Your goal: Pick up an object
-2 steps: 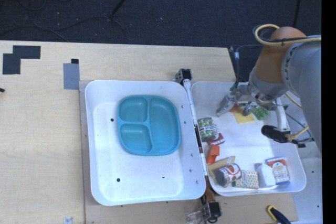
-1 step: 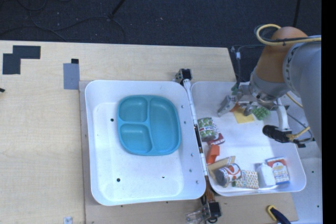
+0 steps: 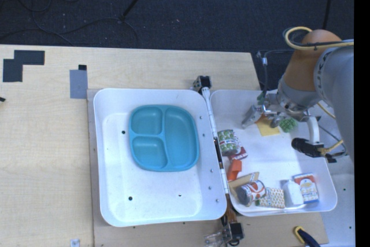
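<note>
Two white bins on a bench; arm over the right bin.

Left bin (image 3: 110,182): one teal divided plate (image 3: 163,137), lying flat. Right bin (image 3: 324,182): gripper (image 3: 267,114) low at the far end, metal fingers (image 3: 252,117) spread apart, nothing visibly between them; yellow piece (image 3: 269,128) and green object (image 3: 287,122) just beside it. Near end: can (image 3: 250,191), small carton (image 3: 306,187), orange item (image 3: 234,169), green-patterned packet (image 3: 227,141) along the left wall.

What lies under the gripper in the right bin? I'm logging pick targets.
Under the gripper a yellow flat piece and a green object show partly on the right bin floor; the arm covers the rest.
</note>
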`<state>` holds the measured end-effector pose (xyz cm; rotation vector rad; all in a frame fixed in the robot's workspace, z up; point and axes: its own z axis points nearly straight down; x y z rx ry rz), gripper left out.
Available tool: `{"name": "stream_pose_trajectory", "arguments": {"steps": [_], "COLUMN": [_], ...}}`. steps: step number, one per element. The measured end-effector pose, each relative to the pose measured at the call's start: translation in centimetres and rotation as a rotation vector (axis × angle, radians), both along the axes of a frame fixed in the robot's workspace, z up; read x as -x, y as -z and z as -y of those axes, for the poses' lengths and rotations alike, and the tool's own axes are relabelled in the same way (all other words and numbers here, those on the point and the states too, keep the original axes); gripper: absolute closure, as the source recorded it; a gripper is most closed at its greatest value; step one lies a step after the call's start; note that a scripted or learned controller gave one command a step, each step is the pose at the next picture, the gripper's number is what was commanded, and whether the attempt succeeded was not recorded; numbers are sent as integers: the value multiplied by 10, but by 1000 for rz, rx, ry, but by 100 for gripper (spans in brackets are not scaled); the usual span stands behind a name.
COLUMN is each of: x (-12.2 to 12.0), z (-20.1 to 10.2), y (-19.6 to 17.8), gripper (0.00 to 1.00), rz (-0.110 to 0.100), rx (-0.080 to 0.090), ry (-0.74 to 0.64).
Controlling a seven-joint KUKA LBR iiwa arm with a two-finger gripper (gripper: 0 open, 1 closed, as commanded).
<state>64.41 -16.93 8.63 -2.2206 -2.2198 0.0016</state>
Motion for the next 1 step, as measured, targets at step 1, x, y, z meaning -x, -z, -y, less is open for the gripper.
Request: {"name": "stream_pose_trajectory", "arguments": {"steps": [1], "x": [0], "z": [9], "y": [0], "gripper": [0], "rz": [0], "rx": [0], "ry": [0]}}
